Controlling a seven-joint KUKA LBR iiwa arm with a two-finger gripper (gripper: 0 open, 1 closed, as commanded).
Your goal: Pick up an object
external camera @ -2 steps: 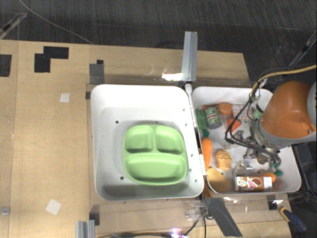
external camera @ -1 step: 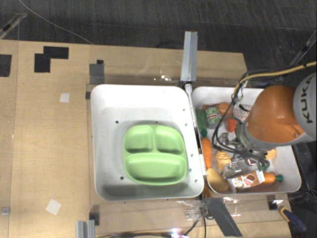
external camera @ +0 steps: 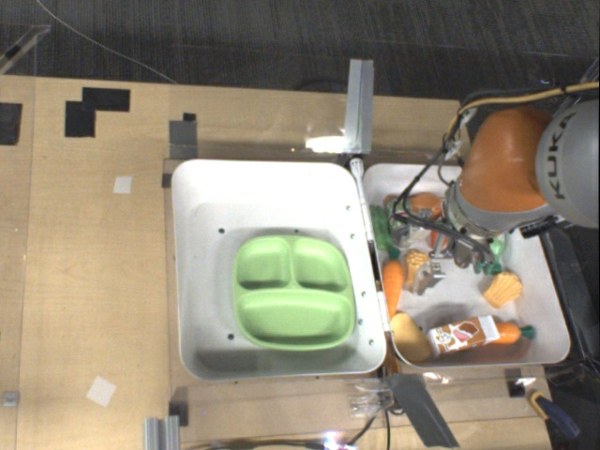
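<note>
The right bin (external camera: 559, 340) holds several toy foods. An orange carrot (external camera: 392, 285) lies along its left wall, with a tan potato-like piece (external camera: 405, 330) below it. A brown bottle with a white label (external camera: 462, 336) lies near the front wall, and a second carrot (external camera: 509, 334) sits just right of it. A yellow corn piece (external camera: 502, 290) rests at the right. My gripper (external camera: 427, 272) hangs low over the bin's middle, just right of the first carrot and above the bottle. Its tips are lost among cables and clutter.
The left bin (external camera: 197, 204) holds a green divided plate (external camera: 294, 291). Green leafy pieces (external camera: 381, 229) and an orange item (external camera: 424, 203) lie at the back of the right bin. The arm's orange band (external camera: 502, 162) overhangs that bin's far right corner.
</note>
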